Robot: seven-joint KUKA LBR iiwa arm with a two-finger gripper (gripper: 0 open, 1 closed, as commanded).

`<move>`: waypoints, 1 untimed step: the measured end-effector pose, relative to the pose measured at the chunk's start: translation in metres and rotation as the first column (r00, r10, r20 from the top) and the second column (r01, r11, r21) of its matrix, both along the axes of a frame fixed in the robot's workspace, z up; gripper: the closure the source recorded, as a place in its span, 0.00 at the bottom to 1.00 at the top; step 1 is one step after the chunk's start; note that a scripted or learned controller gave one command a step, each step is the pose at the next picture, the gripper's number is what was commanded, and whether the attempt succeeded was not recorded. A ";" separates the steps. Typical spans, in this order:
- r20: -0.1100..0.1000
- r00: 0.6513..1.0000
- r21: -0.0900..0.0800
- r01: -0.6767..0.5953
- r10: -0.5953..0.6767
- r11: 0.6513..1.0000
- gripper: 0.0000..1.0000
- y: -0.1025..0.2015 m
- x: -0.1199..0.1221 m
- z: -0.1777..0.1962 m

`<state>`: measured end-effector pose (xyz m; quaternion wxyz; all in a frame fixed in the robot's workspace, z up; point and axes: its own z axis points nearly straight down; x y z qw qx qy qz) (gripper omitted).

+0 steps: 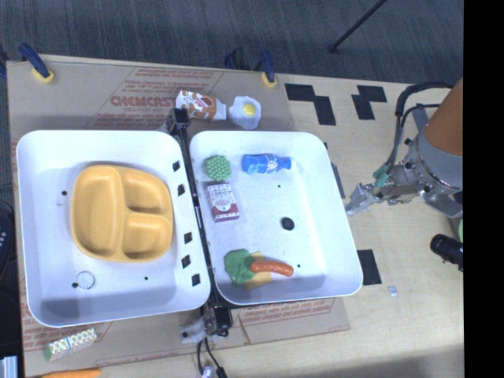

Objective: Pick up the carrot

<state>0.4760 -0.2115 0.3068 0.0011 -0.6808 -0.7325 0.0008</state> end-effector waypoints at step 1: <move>0.003 0.956 -0.001 -0.295 0.295 0.956 1.00 0.001 0.001 0.075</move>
